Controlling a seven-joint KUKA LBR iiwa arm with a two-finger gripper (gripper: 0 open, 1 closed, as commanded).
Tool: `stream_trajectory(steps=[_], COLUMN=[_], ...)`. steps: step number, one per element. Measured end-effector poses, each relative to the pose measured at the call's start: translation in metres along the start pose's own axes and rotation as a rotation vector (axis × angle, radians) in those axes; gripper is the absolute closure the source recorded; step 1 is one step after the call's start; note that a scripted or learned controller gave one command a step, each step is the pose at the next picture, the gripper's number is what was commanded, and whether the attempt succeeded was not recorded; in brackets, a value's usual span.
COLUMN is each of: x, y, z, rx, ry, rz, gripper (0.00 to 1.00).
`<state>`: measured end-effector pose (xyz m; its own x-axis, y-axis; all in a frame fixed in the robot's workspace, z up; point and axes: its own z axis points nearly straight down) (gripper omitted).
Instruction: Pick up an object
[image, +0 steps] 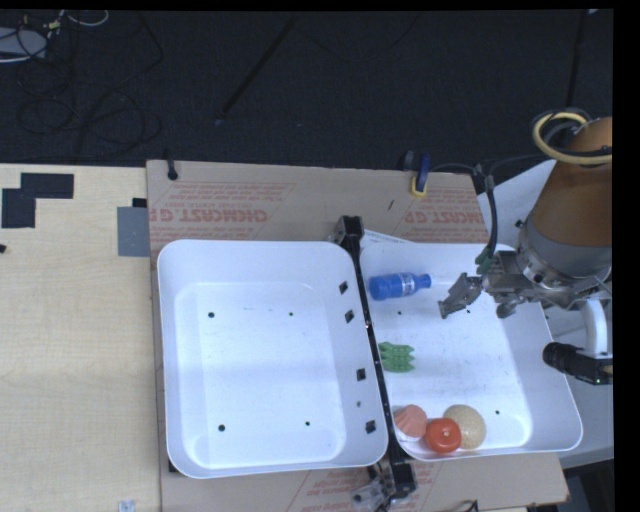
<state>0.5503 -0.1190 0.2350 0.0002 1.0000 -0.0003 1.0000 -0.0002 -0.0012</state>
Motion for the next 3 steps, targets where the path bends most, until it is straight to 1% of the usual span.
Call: stream_trajectory(steps=[1, 2, 3], x=[0.000, -0.004, -0.005], y=[0.000, 0.064, 0.062], z=[-0.010, 0.071, 0.056], rx=[0.002, 0.003, 0.002], ry=[0.001, 0.000, 0.001], rz=[0.000, -0.004, -0.001], gripper=[1.00, 1.00, 1.00])
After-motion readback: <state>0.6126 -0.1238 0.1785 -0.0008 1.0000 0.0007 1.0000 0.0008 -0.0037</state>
